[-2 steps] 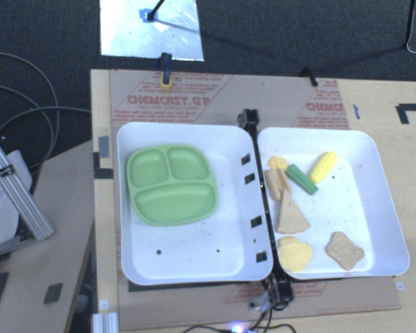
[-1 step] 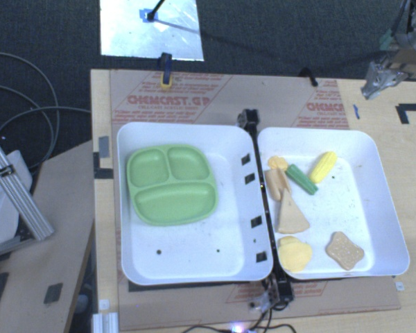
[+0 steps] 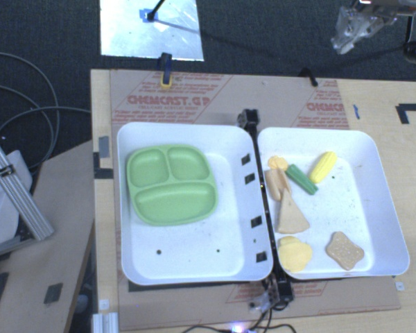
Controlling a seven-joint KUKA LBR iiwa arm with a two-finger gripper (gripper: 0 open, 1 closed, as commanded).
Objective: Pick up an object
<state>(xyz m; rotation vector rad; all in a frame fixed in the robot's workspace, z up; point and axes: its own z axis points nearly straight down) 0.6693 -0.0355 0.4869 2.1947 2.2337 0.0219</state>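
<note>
My gripper (image 3: 348, 35) hangs high at the top right, beyond the far edge of the bench and well away from both bins. The right bin (image 3: 381, 186) holds several toy foods: a yellow corn cob (image 3: 323, 166), a green stick (image 3: 301, 179), a tan wedge (image 3: 291, 214), a small yellow-tan piece (image 3: 277, 172), a pale yellow lump (image 3: 295, 252) and a slice of brown bread (image 3: 344, 250). Nothing is between the gripper's fingers.
The left bin (image 3: 229, 248) carries a green divided plate (image 3: 172, 184). A black clip divider (image 3: 253, 179) runs between the bins. A shiny metal sheet (image 3: 151, 18) lies on the floor at the back left. Cables and an aluminium frame (image 3: 14, 193) stand at left.
</note>
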